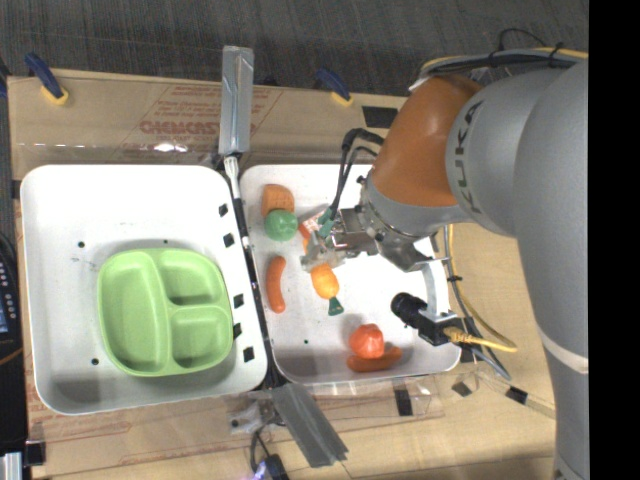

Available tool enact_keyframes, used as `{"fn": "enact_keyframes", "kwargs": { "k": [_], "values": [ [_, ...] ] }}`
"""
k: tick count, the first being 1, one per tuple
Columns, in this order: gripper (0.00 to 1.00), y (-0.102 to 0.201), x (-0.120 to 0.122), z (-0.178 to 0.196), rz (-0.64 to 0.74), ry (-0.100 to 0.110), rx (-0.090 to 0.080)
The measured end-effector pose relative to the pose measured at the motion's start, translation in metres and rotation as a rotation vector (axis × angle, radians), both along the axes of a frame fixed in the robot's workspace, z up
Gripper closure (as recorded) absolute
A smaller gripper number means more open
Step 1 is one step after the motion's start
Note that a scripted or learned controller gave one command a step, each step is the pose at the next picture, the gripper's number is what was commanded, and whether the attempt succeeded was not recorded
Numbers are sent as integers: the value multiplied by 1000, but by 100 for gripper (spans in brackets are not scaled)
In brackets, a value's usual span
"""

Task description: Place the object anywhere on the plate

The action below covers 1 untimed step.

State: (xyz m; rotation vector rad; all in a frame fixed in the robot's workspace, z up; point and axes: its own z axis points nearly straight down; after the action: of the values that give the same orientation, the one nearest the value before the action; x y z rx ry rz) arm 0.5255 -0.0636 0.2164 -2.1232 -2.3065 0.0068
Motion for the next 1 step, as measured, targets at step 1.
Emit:
{"fn": "enact_keyframes", "kwargs": {
  "k": [1],
  "values": [
    [100, 73, -15, -27, 35, -3, -2]
  ]
}}
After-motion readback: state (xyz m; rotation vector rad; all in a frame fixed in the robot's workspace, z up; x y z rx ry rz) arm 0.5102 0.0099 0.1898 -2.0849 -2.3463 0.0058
